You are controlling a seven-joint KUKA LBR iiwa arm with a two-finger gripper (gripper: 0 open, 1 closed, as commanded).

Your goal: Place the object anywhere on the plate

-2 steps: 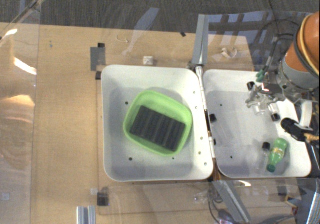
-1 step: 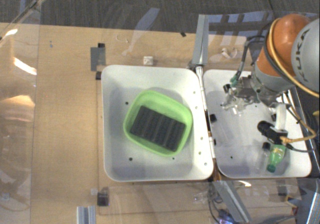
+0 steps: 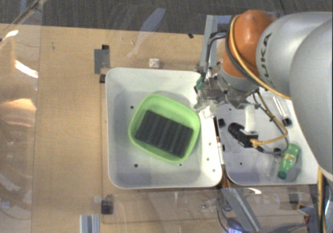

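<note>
Since the small green plastic bottle (image 3: 285,160) lies in the near right corner of the right shallow white bin (image 3: 244,168), well apart from the gripper (image 3: 204,98) hanging over the meeting rims, the pick is judged not yet made; the bottle is best approached from above and gripped across its body. Whether the gripper is clenched or released cannot be told. The lime-green square plastic plate (image 3: 136,123) with a dark ribbed centre is carried in the left shallow white bin (image 3: 119,169).

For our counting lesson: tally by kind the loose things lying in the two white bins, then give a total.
Green plate: 1
Green bottle: 1
Total: 2
</note>
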